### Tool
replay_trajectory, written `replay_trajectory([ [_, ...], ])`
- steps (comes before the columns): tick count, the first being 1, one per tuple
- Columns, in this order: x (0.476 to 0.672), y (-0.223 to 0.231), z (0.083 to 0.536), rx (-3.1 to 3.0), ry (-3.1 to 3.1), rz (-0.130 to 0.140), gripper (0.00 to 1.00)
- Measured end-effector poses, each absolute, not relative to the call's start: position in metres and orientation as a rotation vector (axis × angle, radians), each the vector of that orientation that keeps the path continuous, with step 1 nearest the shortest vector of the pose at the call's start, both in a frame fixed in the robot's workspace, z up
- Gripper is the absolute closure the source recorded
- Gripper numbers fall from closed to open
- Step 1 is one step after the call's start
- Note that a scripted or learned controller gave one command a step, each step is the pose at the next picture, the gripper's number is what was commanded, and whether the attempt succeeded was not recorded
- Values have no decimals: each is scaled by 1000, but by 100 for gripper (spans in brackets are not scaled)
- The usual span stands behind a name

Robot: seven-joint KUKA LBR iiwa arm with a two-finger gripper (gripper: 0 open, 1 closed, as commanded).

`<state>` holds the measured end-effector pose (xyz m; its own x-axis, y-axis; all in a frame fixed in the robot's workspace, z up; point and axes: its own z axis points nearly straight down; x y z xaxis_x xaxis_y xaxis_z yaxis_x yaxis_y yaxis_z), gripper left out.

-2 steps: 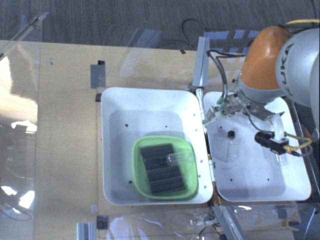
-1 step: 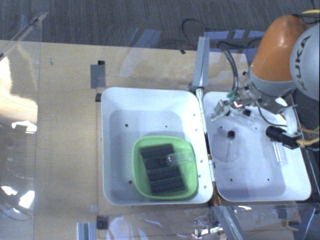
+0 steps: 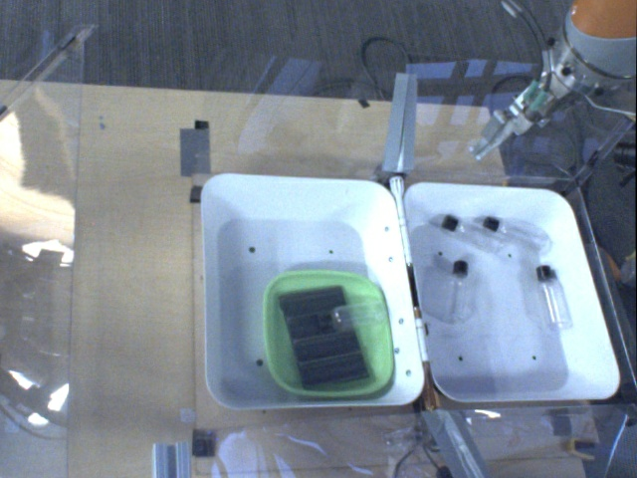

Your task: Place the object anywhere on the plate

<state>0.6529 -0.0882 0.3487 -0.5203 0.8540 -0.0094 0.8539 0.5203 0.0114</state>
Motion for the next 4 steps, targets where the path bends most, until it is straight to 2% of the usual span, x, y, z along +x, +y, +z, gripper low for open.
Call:
replay_trajectory([
  [1,645,-152,347,1522,2733,6,0],
  [2,637,-121,277,1507,2748,4,0],
  [3,671,-143,246,1290,2853,3,0],
  [4,666,-158,262,1278,2856,3,0],
])
